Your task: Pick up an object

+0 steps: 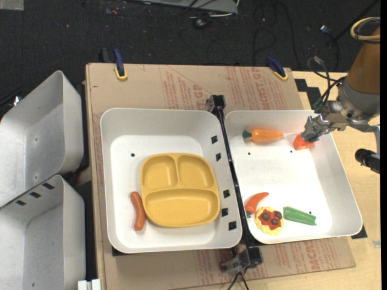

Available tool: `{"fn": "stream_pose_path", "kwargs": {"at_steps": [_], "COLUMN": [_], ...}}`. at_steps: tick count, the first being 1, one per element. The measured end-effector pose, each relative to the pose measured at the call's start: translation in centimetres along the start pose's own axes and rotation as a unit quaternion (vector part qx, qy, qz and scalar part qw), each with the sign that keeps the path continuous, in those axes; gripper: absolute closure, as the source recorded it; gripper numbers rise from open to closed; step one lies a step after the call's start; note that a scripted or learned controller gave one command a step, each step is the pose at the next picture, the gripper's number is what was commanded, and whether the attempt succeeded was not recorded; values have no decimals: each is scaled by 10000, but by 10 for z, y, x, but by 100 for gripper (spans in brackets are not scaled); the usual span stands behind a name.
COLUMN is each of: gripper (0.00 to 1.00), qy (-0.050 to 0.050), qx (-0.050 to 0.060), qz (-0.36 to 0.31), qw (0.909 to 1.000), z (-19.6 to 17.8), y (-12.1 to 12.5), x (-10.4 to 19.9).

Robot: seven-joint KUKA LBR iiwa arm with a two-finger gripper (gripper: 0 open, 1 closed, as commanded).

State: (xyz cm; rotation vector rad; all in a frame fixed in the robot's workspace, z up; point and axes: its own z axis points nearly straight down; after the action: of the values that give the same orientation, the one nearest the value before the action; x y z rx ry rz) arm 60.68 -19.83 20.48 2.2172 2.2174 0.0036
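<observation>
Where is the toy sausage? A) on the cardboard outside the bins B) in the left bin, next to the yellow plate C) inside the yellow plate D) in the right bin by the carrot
B: the sausage lies on the white floor of the left bin, just beside the left edge of the yellow plate, not in one of its compartments.

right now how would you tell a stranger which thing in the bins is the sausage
Find the left bin, the one with the yellow divided plate in it. The sausage lies on the bin floor just off the plate's left edge, near the front. It is a slim orange-brown link, the one loose item in that bin; the other toy foods are in the right bin.
</observation>
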Motion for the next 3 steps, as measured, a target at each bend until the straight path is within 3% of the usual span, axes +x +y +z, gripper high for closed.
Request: {"fn": "stream_pose_path", "kwargs": {"at_steps": [1, 3], "gripper": [100, 100], "qy": [-4, 22], "qx": [-10, 40], "qz": [-16, -35], "qw": [10000, 10000], "z": [-54, -34], "y": [2, -13], "x": [-1, 97]}}
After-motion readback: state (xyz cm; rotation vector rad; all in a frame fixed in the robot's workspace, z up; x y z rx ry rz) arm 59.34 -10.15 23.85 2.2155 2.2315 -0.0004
